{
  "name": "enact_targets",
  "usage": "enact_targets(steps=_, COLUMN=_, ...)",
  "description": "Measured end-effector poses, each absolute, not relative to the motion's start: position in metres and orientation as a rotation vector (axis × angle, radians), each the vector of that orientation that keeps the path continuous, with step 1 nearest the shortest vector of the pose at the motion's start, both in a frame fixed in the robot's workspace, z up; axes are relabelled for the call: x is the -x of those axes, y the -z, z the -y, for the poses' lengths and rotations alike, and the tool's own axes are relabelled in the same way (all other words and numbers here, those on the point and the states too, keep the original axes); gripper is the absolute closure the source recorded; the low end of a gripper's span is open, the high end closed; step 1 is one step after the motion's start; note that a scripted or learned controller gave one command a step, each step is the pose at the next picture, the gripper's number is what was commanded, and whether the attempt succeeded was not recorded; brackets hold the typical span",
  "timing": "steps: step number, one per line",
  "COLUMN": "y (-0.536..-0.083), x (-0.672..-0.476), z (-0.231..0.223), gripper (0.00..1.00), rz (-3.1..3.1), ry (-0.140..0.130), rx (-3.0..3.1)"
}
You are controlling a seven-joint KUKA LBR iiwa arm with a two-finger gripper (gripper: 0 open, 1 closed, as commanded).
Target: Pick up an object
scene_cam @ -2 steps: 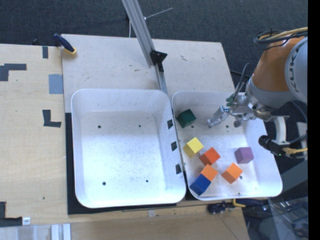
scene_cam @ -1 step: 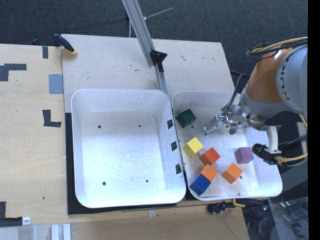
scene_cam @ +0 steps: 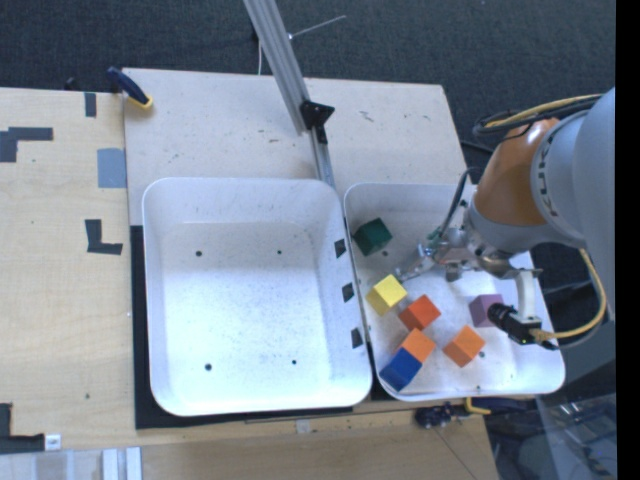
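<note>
The gripper [scene_cam: 425,260] hangs in the right bin [scene_cam: 530,373] above the yellow cube [scene_cam: 388,293]; its pincer's state is unclear, and no writing is legible.

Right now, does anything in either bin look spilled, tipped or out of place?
Nothing stands out. The blocks, green, yellow, purple, blue and three orange ones, lie loose inside the right bin. The gripper hangs above them near the green one.
</note>
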State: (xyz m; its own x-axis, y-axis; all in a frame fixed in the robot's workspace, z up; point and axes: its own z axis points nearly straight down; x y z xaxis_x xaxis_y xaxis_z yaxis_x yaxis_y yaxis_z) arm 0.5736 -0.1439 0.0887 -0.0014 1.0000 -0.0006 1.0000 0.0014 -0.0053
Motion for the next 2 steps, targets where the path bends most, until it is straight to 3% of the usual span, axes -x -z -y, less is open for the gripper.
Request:
enact_targets(steps=1, y=-0.101, x=-0.574, z=0.143, gripper=1.0, rz=2.222, ry=-0.002, rx=2.216)
enact_targets(steps=2, y=-0.157, x=-0.566, z=0.142, gripper=1.0, rz=2.225, ry=0.004, rx=2.222)
